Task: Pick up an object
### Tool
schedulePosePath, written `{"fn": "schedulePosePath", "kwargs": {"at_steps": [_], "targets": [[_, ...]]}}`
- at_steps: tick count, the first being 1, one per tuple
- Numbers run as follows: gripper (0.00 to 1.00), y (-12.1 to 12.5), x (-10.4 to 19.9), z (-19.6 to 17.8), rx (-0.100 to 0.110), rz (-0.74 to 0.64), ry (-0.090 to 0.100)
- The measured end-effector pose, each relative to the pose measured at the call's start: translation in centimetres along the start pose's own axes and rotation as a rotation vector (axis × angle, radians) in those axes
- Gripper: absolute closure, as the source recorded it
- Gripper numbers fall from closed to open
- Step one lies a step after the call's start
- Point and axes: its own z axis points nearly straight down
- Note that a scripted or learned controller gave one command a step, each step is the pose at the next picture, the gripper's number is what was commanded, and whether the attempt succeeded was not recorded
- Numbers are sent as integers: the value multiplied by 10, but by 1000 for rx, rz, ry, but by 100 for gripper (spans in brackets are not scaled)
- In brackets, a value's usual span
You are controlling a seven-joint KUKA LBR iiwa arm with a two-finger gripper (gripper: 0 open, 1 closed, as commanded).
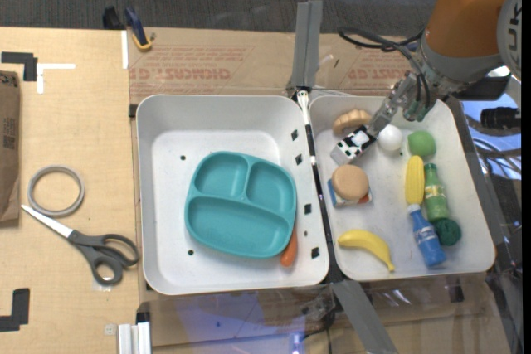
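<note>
Two shallow white bins sit side by side on the worktop (75, 95). The left bin (158, 137) holds one teal plastic plate (241, 207) with three compartments and one orange carrot (289, 249) lying against the plate's lower right edge. The right bin (465, 261) holds about ten small toys: one smooth curved yellow banana (367, 245), one round burger (351, 184), one tan bread roll (352, 122), one black-and-white cube like a die (352, 145), one white ball (390, 139), one green ball (421, 144), one long yellow piece like a corn cob (414, 180), one green bottle (434, 191), one blue bottle (428, 240) and one dark green knobbly lump (448, 230). The grey arm with its orange band (473, 0) reaches in from the right, and the claw (405, 105) hangs low over the far end of the right bin, just beside the white ball and the die; whether it is apart or together cannot be told. Outside the bins, one ring of tape (56, 190) and one pair of grey-handled scissors (87, 243) lie on the worktop to the left.
</note>
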Motion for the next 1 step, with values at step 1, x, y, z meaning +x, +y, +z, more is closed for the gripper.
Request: {"fn": "schedulePosePath", "kwargs": {"at_steps": [1], "targets": [[100,62,12,-30,1,235,0]]}}
